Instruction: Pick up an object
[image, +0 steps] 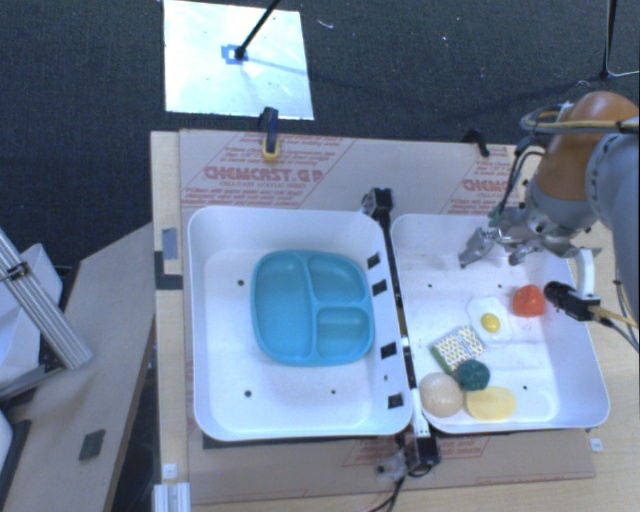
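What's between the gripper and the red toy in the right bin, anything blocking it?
Nothing visible. The gripper hangs over bare white floor in the right bin, and the red toy sits apart nearer the front, with the fried egg beside it, not between.

A tray (305, 305) lies in the left bin (215, 400); toys fill the right bin (580, 400).

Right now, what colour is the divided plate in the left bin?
Light blue, seen in the camera view: the divided plate.
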